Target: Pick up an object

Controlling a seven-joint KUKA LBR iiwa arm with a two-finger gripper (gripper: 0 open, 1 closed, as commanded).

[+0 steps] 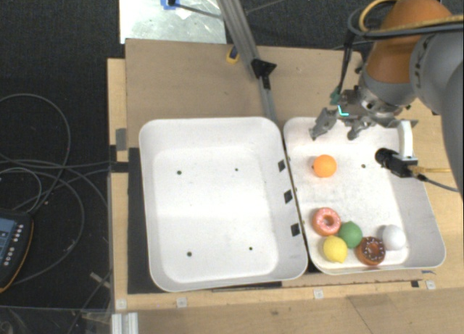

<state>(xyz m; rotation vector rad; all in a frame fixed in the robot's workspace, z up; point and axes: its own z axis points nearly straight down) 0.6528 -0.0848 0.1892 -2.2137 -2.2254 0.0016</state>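
Honestly, the orange ball (324, 166) looks smooth and rolly, so grab across its middle; end effector (336, 127) hovers above it, fingers spread, holding nothing.

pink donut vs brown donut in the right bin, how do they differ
The pink donut has pink icing; the brown donut is dark chocolate brown with sprinkle-like specks. The pink donut lies farther left and nearer the bin's middle, beside the green ball; the brown donut sits at the near edge, next to the white ball. Both are ring-shaped, lie flat and look similar in size.
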